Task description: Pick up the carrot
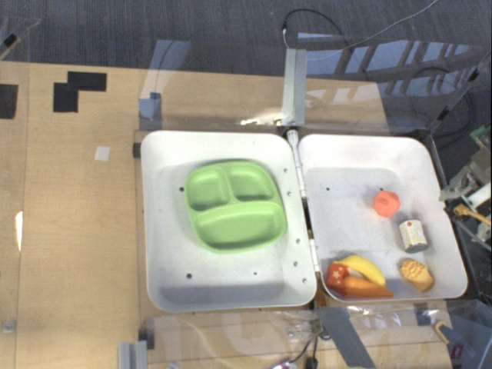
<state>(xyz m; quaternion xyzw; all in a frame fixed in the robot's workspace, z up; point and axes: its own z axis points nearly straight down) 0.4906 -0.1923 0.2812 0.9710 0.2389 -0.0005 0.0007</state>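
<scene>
A: Where's the carrot [367, 287] being seen?

B: It's being seen lying flat in the right bin [346, 167], at the near-left corner. It's being pressed against by a banana [363, 268] just behind it & a red item [336, 273], poss. a tomato or pepper, at its left end.

A: What else is being kept in that bin?

B: An orange-red round thing [387, 202] is being seen mid-bin. A small can [413, 235] is lying nr the right wall; its label is being shown as pale w/ a red-yellow patch, but no writing can be read. A yellowish lumpy item [416, 274] is being seen below the can.

A: Left bin [165, 206]?

B: A green divided plate [234, 204] is being held there, 3 compartments. Both bins are being carried by the table [69, 229].

A: Claw state?

B: Can't be told from this view.
</scene>
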